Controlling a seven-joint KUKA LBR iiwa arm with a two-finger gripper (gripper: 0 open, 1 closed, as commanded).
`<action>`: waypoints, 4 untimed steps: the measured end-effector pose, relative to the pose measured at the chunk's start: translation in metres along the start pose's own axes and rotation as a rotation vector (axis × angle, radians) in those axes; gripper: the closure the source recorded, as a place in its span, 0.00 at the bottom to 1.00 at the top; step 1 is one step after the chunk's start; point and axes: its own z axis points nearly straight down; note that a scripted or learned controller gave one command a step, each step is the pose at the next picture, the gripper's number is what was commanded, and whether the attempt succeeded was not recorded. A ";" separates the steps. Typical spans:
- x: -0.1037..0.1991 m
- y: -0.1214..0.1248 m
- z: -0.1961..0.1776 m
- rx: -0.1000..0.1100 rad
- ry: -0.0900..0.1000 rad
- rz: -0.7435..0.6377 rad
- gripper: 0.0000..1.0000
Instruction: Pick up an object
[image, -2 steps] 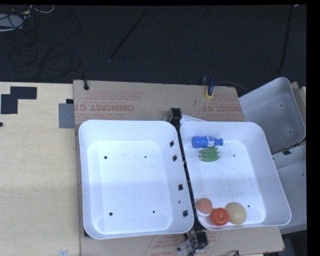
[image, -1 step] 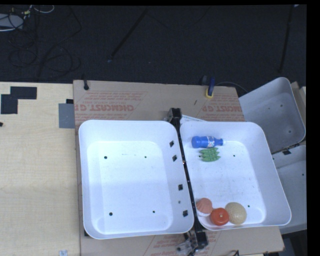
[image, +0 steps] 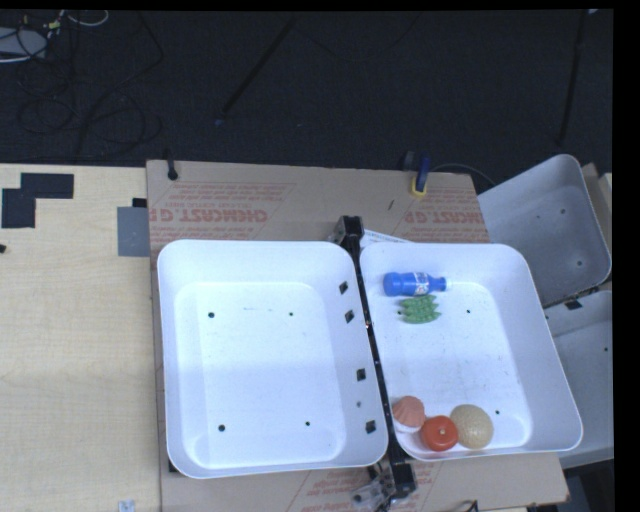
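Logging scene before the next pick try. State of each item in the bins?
Blue plastic bottle with white cap: lying on its side, far end of the right bin.
Green leafy toy: lying flat, just in front of the bottle.
Pink round object: resting in the near corner, beside the red one.
Red round object: resting against the near wall.
Tan round ball: resting, touching the red one.

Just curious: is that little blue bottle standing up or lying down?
Lying down. The blue bottle rests on its side near the right bin's far wall, cap pointing right.
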 end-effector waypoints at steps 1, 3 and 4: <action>0.000 -0.004 0.003 0.007 0.003 0.002 0.00; 0.000 -0.003 -0.007 0.009 0.003 -0.002 0.00; 0.001 -0.002 -0.017 0.011 0.003 -0.007 1.00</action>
